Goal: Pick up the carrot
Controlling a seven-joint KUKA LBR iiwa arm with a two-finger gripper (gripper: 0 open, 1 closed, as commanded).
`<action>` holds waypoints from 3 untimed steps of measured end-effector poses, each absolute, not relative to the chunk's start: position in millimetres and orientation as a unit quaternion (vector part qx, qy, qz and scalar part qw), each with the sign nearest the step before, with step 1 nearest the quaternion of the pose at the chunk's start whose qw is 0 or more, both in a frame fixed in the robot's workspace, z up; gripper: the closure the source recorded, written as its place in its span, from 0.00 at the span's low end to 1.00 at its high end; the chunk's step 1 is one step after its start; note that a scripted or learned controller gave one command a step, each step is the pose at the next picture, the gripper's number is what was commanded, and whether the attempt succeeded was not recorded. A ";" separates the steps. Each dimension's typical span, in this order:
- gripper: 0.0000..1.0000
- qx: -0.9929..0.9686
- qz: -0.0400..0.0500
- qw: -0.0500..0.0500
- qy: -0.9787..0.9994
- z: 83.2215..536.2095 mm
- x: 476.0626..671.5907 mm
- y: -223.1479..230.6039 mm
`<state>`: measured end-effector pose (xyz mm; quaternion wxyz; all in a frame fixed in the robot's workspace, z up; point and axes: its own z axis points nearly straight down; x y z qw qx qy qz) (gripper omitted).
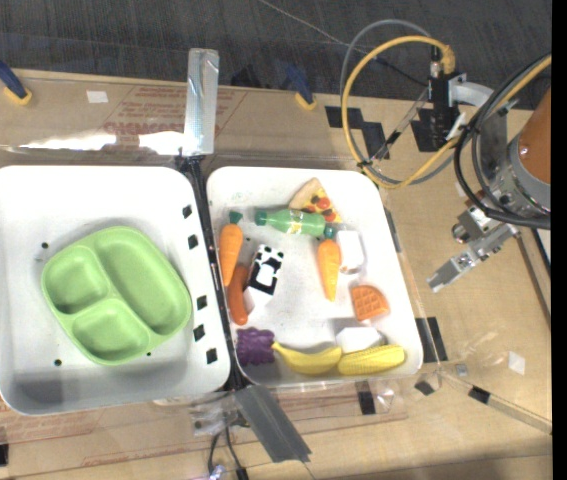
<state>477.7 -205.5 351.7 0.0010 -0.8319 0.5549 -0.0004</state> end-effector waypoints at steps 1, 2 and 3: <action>1.00 -0.918 -0.001 0.001 0.396 374.5 508.0 -199.8; 1.00 -0.966 -0.001 0.001 0.259 324.7 486.5 -199.7; 1.00 -0.995 -0.003 0.002 0.098 328.6 498.1 -208.7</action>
